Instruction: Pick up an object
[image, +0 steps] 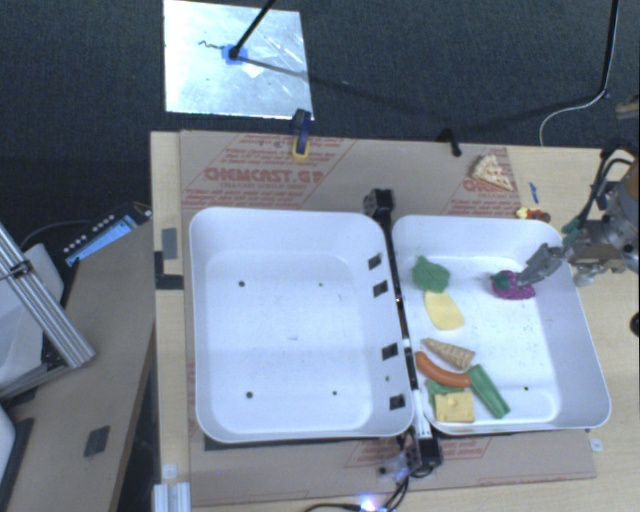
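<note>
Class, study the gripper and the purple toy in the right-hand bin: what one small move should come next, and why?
Probably a short descent onto the purple toy. The gripper sits at the toy's upper right edge, and nothing shows between its fingers, so no grasp is confirmed yet. The toy lies apart from the green piece and yellow piece, in the right bin, so approach looks unobstructed.

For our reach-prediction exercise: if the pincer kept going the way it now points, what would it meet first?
Probably the purple lumpy toy in the right white bin; the pincer points down-left at it, though height above it is unclear.
</note>
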